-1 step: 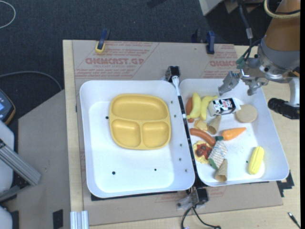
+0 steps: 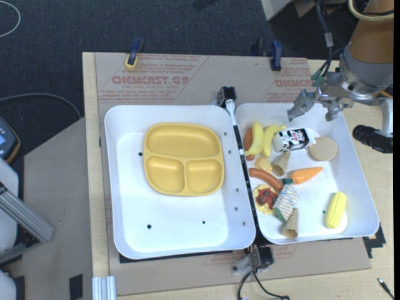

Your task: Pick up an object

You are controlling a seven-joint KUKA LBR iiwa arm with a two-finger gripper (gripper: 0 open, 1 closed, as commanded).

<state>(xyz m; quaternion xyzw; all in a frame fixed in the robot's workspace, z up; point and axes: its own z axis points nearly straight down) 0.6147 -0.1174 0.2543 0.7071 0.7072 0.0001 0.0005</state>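
Cone (image 2: 289, 222) and corn (image 2: 336, 209) sit low in right bin (image 2: 365, 195), untouched. Gripper (image 2: 317, 107) hangs above bin's top edge, fingers apart, holding nothing. Nothing picked yet; reach down, grab, lift left.

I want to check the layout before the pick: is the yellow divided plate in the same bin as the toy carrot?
No, the yellow divided plate lies in the left bin, while the toy carrot lies in the right bin.
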